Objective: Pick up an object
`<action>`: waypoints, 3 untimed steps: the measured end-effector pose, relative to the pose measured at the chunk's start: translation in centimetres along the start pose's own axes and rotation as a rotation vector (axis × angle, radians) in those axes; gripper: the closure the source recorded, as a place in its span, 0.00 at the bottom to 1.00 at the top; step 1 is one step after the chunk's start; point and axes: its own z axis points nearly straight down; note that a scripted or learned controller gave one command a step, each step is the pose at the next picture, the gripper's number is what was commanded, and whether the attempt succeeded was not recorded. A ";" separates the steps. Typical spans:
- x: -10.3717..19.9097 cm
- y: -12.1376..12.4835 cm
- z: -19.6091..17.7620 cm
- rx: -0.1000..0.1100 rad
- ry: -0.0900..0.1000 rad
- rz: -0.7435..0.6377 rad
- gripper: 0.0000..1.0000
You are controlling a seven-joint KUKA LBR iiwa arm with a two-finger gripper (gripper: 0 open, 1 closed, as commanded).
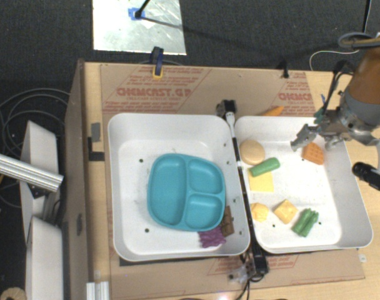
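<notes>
The right bin [349, 230] serves as the landmark here. The gripper [312, 136] hangs over its far right part, with the grey arm [365, 99] and its orange band reaching in from the right edge. Whether the fingers are spread or closed cannot be told from this view, and nothing is seen between them. Just beside the gripper, toward the bin's right wall, lies an orange waffle-like piece [314, 153]. Near the bin's left wall sits a tan round bun [252, 150], with a green pickle-shaped piece [265, 166] touching its near side and a flat yellow square [261, 182] just below that. Toward the bin's near edge lie a small yellow lump [260, 212], a yellow block [285, 211] and a green ridged piece [305, 222]. An orange carrot-like piece [272, 111] rests on the bench just beyond the bin's far rim. The left bin [127, 142], adjoining the right bin, holds a blue divided plate [185, 191], with a purple piece [210, 237] and a brown piece [227, 222] by the plate's near right corner.
</notes>
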 end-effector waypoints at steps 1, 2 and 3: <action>3.2 -0.2 6.3 0.005 0.003 -0.002 0.00; 3.6 -8.3 13.3 0.009 0.003 0.004 0.00; 3.1 -10.5 13.0 0.005 0.002 0.004 0.00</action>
